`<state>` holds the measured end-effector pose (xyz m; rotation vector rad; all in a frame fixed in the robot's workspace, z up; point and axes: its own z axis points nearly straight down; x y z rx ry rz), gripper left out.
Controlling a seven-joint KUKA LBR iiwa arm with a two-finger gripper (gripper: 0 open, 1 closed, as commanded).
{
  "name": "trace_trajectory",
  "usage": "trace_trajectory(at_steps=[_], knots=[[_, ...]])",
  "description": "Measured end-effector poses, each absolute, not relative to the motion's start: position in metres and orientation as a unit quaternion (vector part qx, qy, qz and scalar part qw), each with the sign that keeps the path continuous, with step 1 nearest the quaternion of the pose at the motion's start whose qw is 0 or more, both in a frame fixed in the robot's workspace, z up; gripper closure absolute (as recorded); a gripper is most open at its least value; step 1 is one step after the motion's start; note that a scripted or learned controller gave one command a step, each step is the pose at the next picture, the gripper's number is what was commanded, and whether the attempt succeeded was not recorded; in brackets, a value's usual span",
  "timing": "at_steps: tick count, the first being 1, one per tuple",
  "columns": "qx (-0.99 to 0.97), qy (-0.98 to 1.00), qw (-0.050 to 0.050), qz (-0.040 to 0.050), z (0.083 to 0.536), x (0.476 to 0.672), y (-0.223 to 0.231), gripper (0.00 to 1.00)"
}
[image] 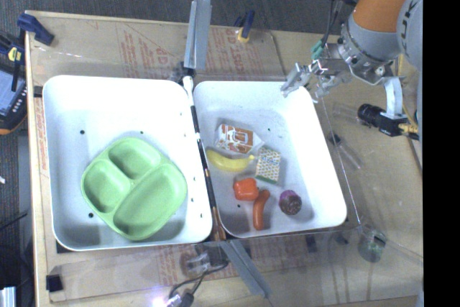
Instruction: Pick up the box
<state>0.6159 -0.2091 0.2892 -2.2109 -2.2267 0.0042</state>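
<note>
The box (268, 164) is small, with a green and white pattern, and lies flat near the middle of the right bin (327, 154). A yellow banana (228, 161) lies just left of it. My gripper (307, 78) hangs over the bin's far right corner, well above and behind the box. Its fingers (290, 85) are spread, with nothing between them.
An orange and white packet (236, 138) lies behind the banana. A red pepper (245, 188), an orange carrot (260, 211) and a purple item (290, 203) sit near the bin's front. The left bin (65, 104) holds a green divided plate (134, 187).
</note>
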Motion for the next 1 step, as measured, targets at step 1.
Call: trace_trajectory(at_steps=[1], knots=[[-0.656,-0.755,0.002,0.0020,0.1840,0.5720,-0.2098,0.00]])
